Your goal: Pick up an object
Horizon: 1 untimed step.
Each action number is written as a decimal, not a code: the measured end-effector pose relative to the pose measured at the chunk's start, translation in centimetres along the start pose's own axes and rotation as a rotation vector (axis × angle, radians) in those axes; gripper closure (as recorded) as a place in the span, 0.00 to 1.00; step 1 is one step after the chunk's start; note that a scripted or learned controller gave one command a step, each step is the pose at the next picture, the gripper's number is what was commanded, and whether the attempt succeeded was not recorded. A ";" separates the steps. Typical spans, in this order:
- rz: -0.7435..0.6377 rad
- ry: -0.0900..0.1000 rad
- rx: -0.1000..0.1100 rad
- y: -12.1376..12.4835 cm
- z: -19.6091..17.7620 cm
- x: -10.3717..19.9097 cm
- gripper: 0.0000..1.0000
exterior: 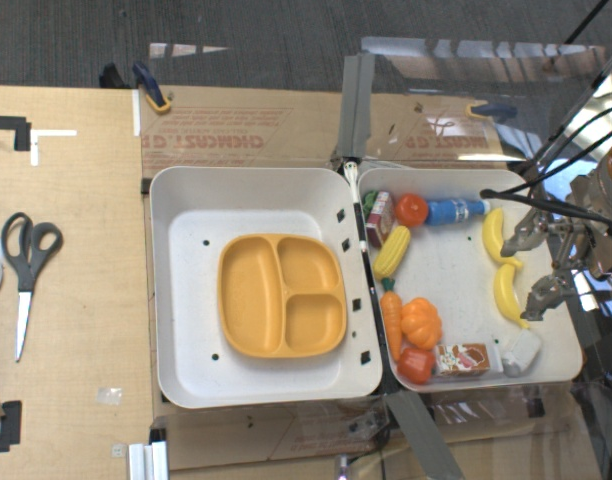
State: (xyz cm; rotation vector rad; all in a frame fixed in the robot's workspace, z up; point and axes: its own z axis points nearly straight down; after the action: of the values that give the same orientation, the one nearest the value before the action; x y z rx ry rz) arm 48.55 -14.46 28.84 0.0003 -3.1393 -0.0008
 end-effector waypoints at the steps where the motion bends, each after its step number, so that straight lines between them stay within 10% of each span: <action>1: 0.060 0.001 -0.001 -7.4 13.6 -3.6 0.00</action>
State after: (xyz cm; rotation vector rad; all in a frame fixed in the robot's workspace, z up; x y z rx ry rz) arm 52.13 -21.88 15.21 -0.0945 -3.1372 -0.0021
